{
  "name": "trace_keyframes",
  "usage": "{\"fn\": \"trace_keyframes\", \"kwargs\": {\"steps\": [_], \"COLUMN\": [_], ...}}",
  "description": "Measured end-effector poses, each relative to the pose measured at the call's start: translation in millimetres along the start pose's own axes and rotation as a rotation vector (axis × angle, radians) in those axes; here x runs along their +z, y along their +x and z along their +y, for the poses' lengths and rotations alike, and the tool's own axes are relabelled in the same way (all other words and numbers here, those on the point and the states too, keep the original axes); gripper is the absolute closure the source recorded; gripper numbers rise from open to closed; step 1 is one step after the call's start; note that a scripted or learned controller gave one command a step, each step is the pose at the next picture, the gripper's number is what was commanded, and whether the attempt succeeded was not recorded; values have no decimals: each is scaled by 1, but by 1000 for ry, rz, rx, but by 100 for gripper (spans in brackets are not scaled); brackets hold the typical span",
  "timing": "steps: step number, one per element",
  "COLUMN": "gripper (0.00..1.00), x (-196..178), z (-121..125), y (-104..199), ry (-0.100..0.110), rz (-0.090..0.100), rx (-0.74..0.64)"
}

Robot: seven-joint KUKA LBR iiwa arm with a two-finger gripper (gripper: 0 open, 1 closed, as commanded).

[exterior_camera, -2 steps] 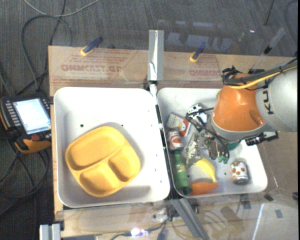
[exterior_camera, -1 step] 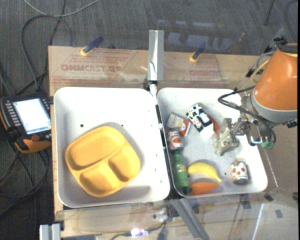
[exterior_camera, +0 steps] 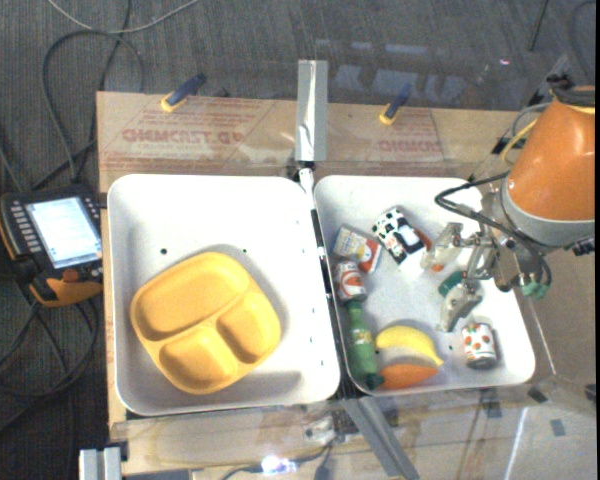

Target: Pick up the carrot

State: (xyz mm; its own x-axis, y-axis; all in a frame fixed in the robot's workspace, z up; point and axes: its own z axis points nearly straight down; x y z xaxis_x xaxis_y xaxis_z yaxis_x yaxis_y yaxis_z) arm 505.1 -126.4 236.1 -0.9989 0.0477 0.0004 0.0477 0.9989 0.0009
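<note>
The smooth orange carrot (exterior_camera: 410,375) lies at the right bin's (exterior_camera: 520,368) near edge, touching a curved yellow banana (exterior_camera: 408,344) and a green bottle (exterior_camera: 359,336). The claw (exterior_camera: 464,293) hovers nearby; its state is unclear.

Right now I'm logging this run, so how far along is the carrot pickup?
Nothing looks done yet: the carrot lies at the near edge of the right bin, below the banana and beside the green bottle. In hand: the gripper hangs over the bin's right side, off to the carrot's right. Left: moving over the carrot, grasping it and lifting it.
</note>
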Motion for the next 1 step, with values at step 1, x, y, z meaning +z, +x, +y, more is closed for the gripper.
{"fn": "trace_keyframes", "kwargs": {"steps": [1], "gripper": [0], "x": [113], "z": [26], "y": [-27], "ry": [-3], "rz": [2], "rx": [-26]}}
